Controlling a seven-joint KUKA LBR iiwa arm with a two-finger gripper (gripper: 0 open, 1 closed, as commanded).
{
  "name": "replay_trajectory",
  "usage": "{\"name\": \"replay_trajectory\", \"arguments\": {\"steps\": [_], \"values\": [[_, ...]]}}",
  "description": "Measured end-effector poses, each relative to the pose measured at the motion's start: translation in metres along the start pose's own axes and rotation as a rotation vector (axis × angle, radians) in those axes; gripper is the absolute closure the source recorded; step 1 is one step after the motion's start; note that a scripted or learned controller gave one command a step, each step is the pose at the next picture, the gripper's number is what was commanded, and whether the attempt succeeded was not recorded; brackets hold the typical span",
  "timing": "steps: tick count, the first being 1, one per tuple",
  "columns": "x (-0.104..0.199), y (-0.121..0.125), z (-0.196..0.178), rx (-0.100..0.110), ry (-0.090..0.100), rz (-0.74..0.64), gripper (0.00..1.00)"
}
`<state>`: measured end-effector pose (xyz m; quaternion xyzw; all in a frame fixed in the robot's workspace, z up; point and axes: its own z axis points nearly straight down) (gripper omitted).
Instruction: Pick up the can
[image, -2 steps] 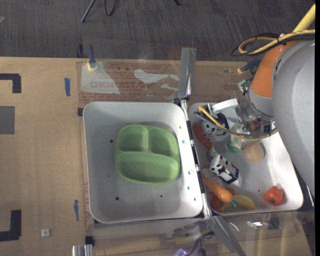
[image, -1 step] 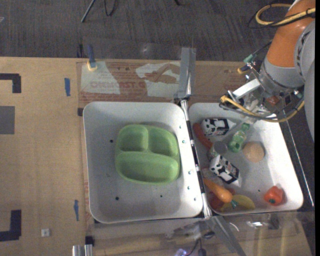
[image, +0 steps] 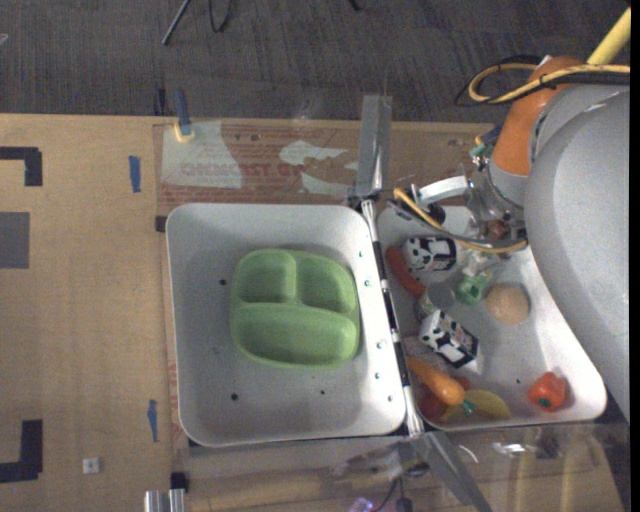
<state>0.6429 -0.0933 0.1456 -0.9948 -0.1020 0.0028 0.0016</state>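
Right bin was crowded and the left bin carried just a green divided plate, so the pick had to happen on the right side. Arm reached in from the right and sat low over the far end of the right bin. Hand was buried in cables and glare, and I couldn't tell if it was spread or pressed together. Nothing visibly pinched.

Can: best guess is the black-and-white patterned cylinder near the far-left part of the right bin, on its side, just beside the hand, contact unclear. A red item touched it on the divider side. A similar patterned carton lay nearer the middle, so there was a risk of mixing them up.

Other clutter: green block, beige ball, carrot, banana and a red pepper.

Judgement: approach or early grasp stage, can not lifted. Since it was lying down and rounded, it would likely roll or get nudged into the red item if the hand closed off-centre.
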Motion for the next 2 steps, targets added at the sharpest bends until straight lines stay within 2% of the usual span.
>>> {"name": "replay_trajectory", "arguments": {"steps": [1, 2], "values": [[-0.006, -0.027, -0.039, -0.003, 0.005, 0.002, 1.00], [0.020, -0.044, -0.259, -0.004, 0.008, -0.003, 1.00]]}}
